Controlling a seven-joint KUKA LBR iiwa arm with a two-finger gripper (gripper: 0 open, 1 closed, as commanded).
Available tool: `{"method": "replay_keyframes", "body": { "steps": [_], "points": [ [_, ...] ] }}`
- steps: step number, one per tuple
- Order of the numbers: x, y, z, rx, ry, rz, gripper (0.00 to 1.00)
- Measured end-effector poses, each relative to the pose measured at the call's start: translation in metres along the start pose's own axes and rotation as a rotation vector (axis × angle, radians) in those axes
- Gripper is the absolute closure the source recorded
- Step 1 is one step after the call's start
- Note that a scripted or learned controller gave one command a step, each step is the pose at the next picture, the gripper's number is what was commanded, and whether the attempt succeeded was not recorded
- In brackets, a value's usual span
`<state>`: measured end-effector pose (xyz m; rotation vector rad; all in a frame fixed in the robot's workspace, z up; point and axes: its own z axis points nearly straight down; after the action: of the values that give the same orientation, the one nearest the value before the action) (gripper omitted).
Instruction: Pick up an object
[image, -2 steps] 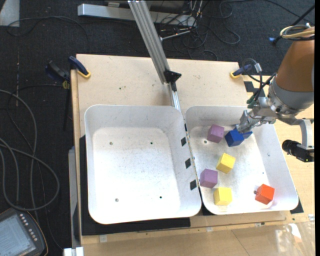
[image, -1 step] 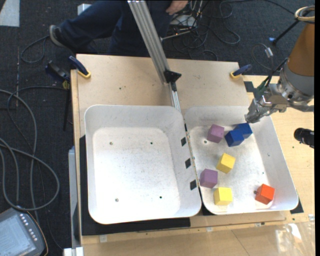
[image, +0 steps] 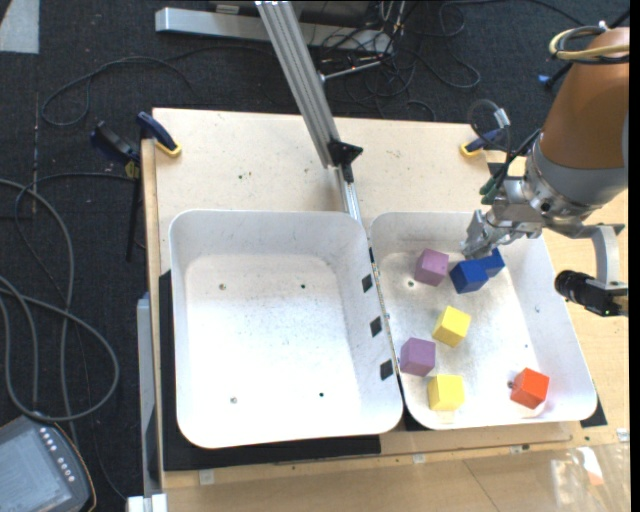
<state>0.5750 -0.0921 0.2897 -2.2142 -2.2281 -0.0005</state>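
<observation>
The right bin holds several small cubes. A blue cube lies at its back, touching a purple cube on its left. Further forward are a yellow cube, a second purple cube, another yellow cube and an orange-red cube at the front right. My gripper reaches in from the right and sits low, directly over the back edge of the blue cube, seemingly touching it. Whether the cube is between its tips is hidden by the gripper body.
The left bin stands beside the right one. A slanted metal rail ends at the bins' back junction. Clamps sit at the bench's back corners. Cables lie on the dark floor to the left.
</observation>
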Motion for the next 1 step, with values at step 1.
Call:
{"method": "replay_keyframes", "body": {
  "steps": [1],
  "points": [
    [0.0516, -0.0014, 0.0009, 0.001, 0.001, -0.002, 1.0]
  ]
}}
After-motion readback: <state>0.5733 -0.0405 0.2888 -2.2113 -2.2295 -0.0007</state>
